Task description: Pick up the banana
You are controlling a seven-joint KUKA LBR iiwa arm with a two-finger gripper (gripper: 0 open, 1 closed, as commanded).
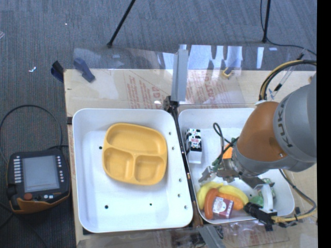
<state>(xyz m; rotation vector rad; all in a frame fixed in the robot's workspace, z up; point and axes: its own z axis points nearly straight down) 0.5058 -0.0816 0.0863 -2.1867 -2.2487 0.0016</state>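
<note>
Arm (282,133): you are looking at it reaching in over the right bin (207,119).

Gripper (221,170): it is hanging just above the pile at that bin's near end; whether it is parted or closed, you cannot tell.

Banana (234,192): it is lying directly below and slightly nearward of the gripper, long axis running left to right, touching a red-labelled packet (221,206).

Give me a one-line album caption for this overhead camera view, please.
A grey-and-orange arm's gripper hovers over a banana in the right bin, beside a yellow divided plate in the left bin.
</note>
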